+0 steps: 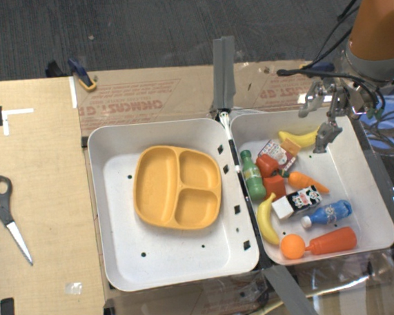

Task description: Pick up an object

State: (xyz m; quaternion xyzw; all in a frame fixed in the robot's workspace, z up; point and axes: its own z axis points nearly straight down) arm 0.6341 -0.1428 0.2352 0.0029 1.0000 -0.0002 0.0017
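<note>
Picking progress: not yet done, as I judge; no object is seen inside the gripper [325, 133], and all the toys lie on the floor of the right bin [377, 202].
Gripper place: it hangs over the upper part of the right bin, near the bin's far wall.
Gripper state: I cannot tell if it is open or closed; the metal parts overlap at this angle.
Nearest object: a small yellow banana [298, 138], just beside the gripper, toward the left bin [101, 197]; whether they touch, I cannot tell.
Other candidates: further from the gripper, toward the camera, lie a red packet [269, 159], a green bottle [252, 178], an orange carrot [307, 181], a black-and-white carton [297, 202], a blue bottle [328, 213], a bigger banana [265, 220], an orange ball [293, 246] and a red-orange bottle [334, 240].
What is left: choosing one object, going down to it, closing on it, lifting it.
Left bin: holds a yellow divided plate [178, 188], well apart from the gripper.
Writing: the cardboard [136, 100] behind the bins has red print, upside down; it seems to begin with "CHEM", but I am not sure.
Labels on toys: too small to read.
</note>
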